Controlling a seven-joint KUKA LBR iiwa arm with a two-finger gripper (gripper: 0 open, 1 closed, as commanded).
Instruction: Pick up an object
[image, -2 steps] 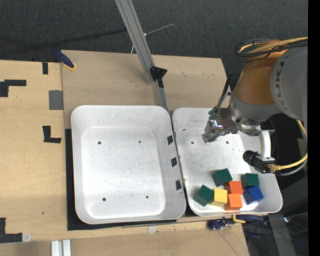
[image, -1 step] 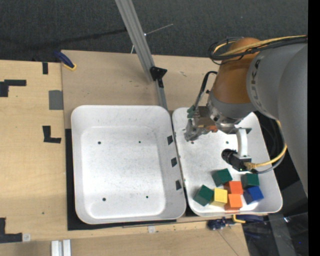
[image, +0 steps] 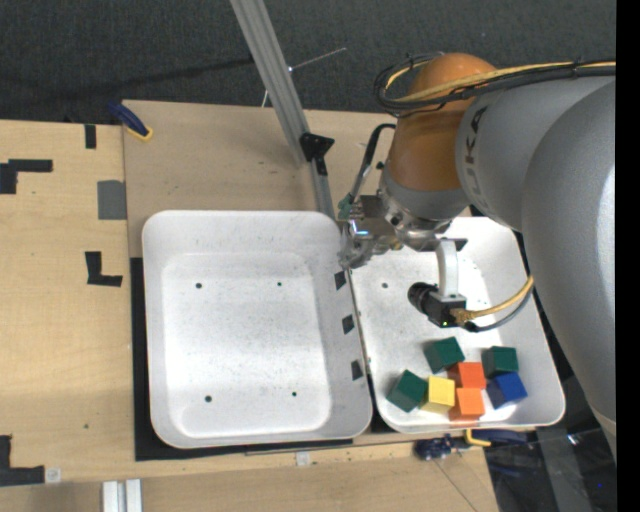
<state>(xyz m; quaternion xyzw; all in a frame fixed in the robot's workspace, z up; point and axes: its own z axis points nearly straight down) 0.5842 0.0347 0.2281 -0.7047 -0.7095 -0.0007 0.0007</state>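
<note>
Several small blocks lie clustered in the near corner of the right bin (image: 500, 250): a dark green one (image: 407, 389), a yellow one (image: 441, 391), two orange ones (image: 470, 376), two more green ones (image: 443, 353) and a blue one (image: 507, 388). My gripper (image: 405, 240) hangs under the orange wrist band, over the far left part of the right bin and close to the wall between the bins. It is well above and behind the blocks. The wrist body hides most of it.
The left bin (image: 160, 300) lies beside the right one. A slanted metal pole (image: 285, 90) rises behind the bins. The big grey arm link covers the right side of the view. A blue and yellow object (image: 130, 118) lies on the bench at the far left.
</note>
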